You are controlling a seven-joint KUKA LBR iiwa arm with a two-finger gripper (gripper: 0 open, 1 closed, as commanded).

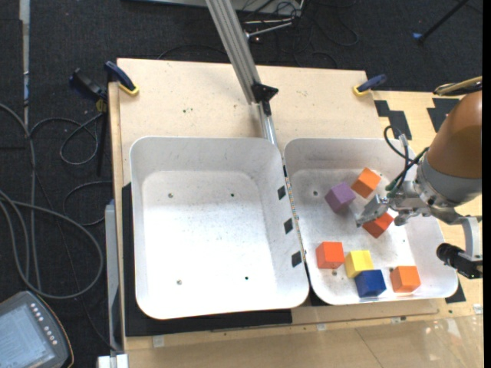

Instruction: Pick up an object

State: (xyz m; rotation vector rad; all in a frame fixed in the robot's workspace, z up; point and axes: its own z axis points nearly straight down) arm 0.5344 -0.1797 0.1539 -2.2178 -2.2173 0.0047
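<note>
My gripper hangs low in the right bin, reaching in from the right. A red-orange block lies right under its fingertips, partly hidden by them; I cannot tell whether it is between the fingers. A purple block lies just to the left and an orange block just behind. Nearer the front sit an orange-red block, a yellow block, a blue block and another orange block.
The left bin adjoins the right one along a shared rim with black markers. A slanted metal pole rises from behind the bins. Clamps hold the board's back corners.
</note>
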